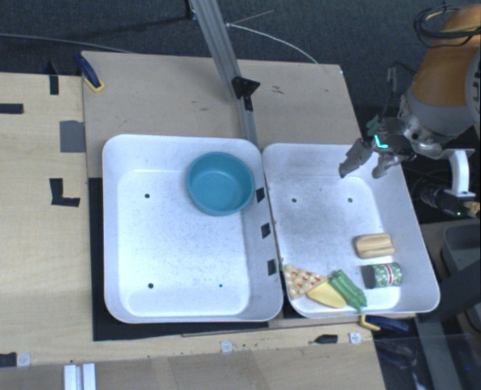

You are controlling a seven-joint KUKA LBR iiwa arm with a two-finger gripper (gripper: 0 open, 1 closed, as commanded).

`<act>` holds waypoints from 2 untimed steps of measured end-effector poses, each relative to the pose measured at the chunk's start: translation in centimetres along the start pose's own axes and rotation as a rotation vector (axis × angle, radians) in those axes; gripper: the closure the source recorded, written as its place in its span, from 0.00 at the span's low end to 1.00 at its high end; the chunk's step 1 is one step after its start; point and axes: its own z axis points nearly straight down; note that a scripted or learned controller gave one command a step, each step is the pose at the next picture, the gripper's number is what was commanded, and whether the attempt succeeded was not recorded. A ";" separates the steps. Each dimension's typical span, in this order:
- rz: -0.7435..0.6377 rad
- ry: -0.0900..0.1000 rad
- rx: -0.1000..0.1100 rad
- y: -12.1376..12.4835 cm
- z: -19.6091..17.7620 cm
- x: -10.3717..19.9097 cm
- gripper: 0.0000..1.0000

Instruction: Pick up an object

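Hovering over the right bin's far edge, nothing held.
Gripper [367, 162] fingers apart; best lowered squarely over the wooden block [373, 244], closing across its short side.

A bowl [220, 183] sits in the left bin [135, 250], toward its far right.

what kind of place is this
Likely a robot grasping lab: an arm with its gripper open above two white bins, toy food and a blue bowl as test objects.
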 end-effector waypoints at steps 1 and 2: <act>0.000 0.000 -0.001 0.0 -0.1 0.0 0.00; 0.001 0.000 0.005 -0.4 6.4 0.2 0.00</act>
